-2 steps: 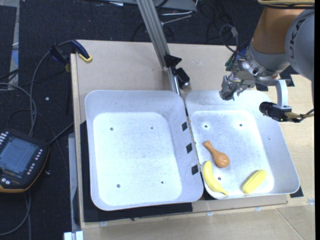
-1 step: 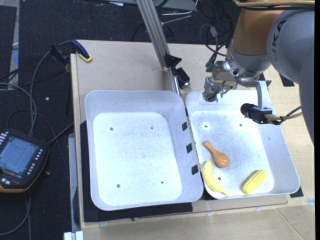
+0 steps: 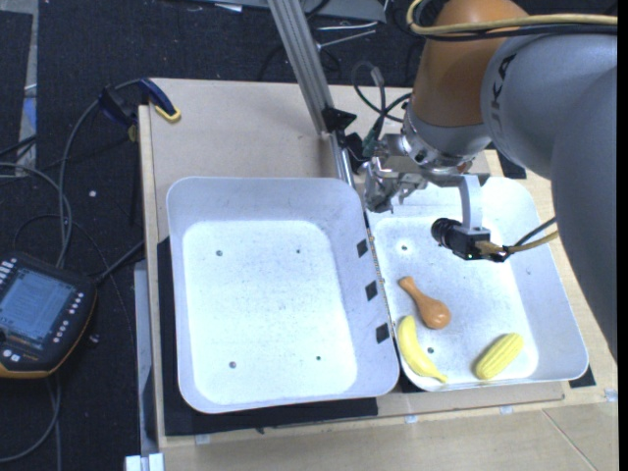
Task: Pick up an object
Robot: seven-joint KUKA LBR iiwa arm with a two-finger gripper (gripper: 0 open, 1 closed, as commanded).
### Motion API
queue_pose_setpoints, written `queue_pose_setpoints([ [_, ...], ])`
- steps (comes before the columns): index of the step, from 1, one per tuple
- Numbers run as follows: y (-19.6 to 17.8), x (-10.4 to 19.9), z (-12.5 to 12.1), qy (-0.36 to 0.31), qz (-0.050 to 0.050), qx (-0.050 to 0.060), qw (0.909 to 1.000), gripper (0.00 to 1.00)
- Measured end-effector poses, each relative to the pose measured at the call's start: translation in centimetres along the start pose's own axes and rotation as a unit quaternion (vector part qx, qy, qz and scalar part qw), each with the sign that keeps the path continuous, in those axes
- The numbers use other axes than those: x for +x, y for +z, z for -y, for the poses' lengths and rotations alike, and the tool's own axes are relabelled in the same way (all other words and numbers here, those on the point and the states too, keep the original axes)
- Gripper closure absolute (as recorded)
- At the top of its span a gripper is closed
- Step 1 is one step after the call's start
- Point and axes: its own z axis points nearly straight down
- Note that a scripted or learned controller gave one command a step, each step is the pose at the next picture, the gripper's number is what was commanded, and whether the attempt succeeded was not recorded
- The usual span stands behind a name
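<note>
Three objects: all lie in the lower part of the right bin (image 3: 549, 292), toward the lower right of the frame.
Chicken drumstick toy (image 3: 426, 304): orange-brown, lying near the bin's left wall, thin end pointing up and left.
Banana (image 3: 416, 350): yellow, just below the drumstick, along the bin's lower left corner.
Corn cob (image 3: 498, 355): yellow, at the lower edge of the bin, to the right of the banana and apart from it.
Left bin (image 3: 196, 204): white, shallow, filling the centre left of the frame, touching the right bin along one side.
Arm (image 3: 549, 77): grey with an orange band, entering from the upper right of the frame.
Gripper (image 3: 385, 196): hangs over the upper left corner of the right bin, near the seam between the bins, well apart from all three objects.
Fingers: too small and dark against the wrist hardware to say whether they are wide or narrow; nothing is seen between them.
Bench surroundings: a handheld control pendant (image 3: 34, 312) sits at the far left, cables run across the dark floor.
Progress: judged early; no object is lifted or gripped. Left to do: move the gripper down the frame to an object, close on it, and raise it.
</note>
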Motion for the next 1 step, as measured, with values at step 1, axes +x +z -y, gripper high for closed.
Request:
queue_pose_setpoints([
  [1,0.56,5.76,0.79,0.000,0.000,0.000,1.0000,1.00],
])
